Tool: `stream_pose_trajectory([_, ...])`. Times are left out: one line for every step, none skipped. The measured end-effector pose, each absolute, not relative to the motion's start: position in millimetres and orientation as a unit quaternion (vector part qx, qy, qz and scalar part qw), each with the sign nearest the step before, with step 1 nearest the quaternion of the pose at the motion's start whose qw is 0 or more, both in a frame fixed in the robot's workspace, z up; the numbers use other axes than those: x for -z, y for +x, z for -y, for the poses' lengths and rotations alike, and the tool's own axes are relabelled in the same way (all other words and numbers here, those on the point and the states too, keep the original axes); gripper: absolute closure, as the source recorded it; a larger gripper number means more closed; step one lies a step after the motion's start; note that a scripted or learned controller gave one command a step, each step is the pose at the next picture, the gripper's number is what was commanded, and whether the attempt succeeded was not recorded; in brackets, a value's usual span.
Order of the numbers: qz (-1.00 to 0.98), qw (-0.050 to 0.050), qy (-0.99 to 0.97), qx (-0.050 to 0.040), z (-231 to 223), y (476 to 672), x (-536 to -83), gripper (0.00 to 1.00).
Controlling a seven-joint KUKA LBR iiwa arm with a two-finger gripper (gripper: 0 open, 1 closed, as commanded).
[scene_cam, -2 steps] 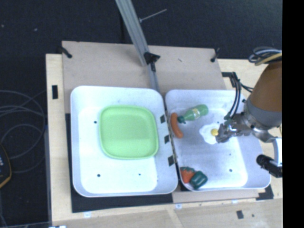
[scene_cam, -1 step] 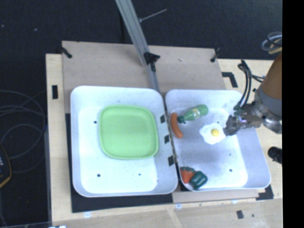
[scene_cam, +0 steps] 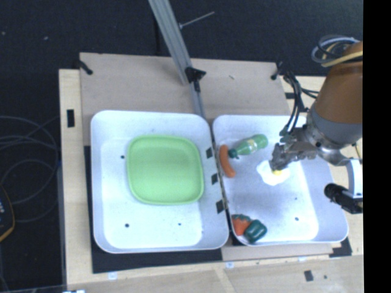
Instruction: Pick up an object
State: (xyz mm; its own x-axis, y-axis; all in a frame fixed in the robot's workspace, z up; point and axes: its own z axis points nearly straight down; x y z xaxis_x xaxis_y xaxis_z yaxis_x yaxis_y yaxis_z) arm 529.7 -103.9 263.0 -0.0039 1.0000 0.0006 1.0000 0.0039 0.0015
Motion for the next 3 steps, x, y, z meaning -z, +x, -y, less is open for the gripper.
stream_pose_trajectory([-0.709, 0.000, 0.706, -0.0002, 46.0, 540.2, -251.9, 1.00])
stream_pose_trajectory([-0.709, 0.000, 0.705, -0.0004, -11.6, 562.2, -248.6, 1.00])
stream_pose_trajectory([-0.708, 0.000, 0.706, -0.0005, -62.7, 577.4, -253.5, 1.00])
